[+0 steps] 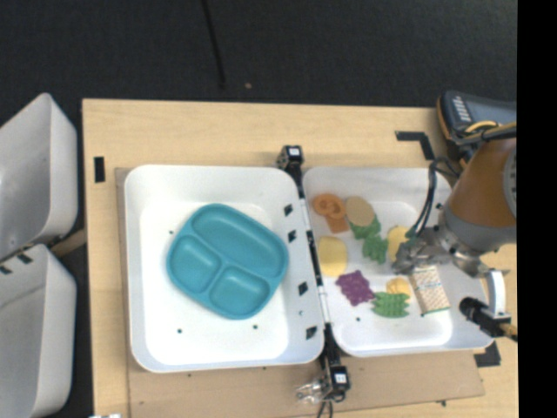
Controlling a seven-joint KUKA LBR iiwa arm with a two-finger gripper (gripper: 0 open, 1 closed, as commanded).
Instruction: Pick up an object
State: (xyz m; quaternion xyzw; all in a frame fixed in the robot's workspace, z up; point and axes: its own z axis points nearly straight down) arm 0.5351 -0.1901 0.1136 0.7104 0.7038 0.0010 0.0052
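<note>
1. White plastic is forming both shallow bins, and the right-hand bin point(396, 342) is being taken as the landmark for every place given below.

2. Over the right part of that bin the gripper point(416, 255) is being held low among the toys, just beside a small yellow piece point(397, 237). The reaching-in step is judged to be in hand, with nothing yet lifted.

3. How far the tool is open cannot be told, since its tip is being blurred into a grey mass, and nothing can be seen caught in it.

4. As the likeliest target, the yellow piece is being noted near the bin's middle, rounded, pale and small, partly masked by the gripper.

5. Close by, toward the bin's near-right part, a flat patterned packet point(430, 289) is lying. A green and yellow toy point(392, 302) is lying just left of it.

6. Further toward the bin's left wall, a purple grape cluster point(354, 286), a pale yellow block point(332, 254), a green figure point(372, 240), a tan piece point(359, 209) and an orange ring point(328, 205) are being seen.

7. For the next move, a centred closing on one single piece is judged to be called for, because the toys are lying crowded and a neighbour could be nudged.

8. Left of the landmark bin, a blue divided plate point(227, 260) is resting in the other bin point(148, 338).
</note>
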